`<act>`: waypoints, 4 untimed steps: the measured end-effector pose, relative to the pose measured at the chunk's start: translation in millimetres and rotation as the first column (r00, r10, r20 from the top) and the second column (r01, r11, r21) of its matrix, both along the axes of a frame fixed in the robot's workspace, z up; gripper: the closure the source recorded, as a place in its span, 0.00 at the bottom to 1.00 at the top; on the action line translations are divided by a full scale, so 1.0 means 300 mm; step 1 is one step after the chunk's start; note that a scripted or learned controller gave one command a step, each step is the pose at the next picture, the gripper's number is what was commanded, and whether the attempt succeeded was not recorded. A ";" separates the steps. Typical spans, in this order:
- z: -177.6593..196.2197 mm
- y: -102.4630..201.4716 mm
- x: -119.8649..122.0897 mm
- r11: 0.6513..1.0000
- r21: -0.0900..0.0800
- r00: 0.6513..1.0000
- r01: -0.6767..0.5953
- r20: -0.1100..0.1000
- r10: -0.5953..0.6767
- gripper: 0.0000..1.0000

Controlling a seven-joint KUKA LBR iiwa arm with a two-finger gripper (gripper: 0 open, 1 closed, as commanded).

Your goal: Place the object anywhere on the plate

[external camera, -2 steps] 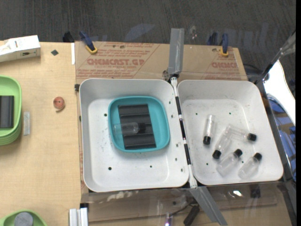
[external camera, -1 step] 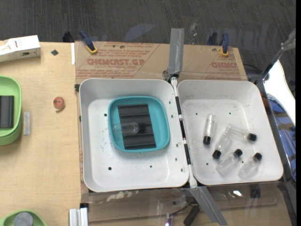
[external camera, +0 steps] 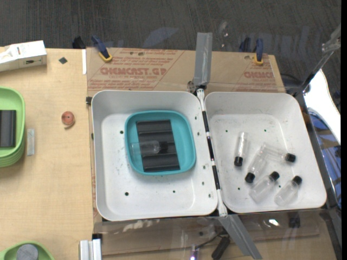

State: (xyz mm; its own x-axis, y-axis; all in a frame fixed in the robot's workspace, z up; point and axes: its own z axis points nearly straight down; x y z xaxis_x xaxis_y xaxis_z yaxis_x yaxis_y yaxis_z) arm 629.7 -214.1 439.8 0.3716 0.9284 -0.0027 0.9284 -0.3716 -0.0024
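I see a clear vial (external camera: 152,145) lying on the dark ridged insert of the teal plate (external camera: 185,145) in the left bin (external camera: 108,188), five more black-capped vials (external camera: 238,148) lie scattered in the right bin (external camera: 303,199), and I cannot tell the end effector's state or the arm's pose.

The green tray (external camera: 11,126) is cut by the left edge, and the overlapping clear vials (external camera: 265,169) blur together.

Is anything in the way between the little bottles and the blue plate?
Yes. The vials lie in the right bin, the teal plate in the left bin. The two bins' raised rims run between them, so a vial must be lifted over.
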 end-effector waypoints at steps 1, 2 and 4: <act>0.002 0.000 0.009 0.997 0.000 0.997 0.083 0.001 -0.083 0.00; 0.002 0.000 0.009 0.981 0.000 0.981 0.196 0.001 -0.196 0.00; -0.002 -0.007 0.066 0.915 0.000 0.915 0.403 -0.002 -0.403 0.00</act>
State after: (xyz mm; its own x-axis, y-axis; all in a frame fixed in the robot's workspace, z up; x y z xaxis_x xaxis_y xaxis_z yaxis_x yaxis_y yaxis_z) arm 649.7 -216.1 439.3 0.7139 0.7002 -0.0036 0.7002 -0.7140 -0.0041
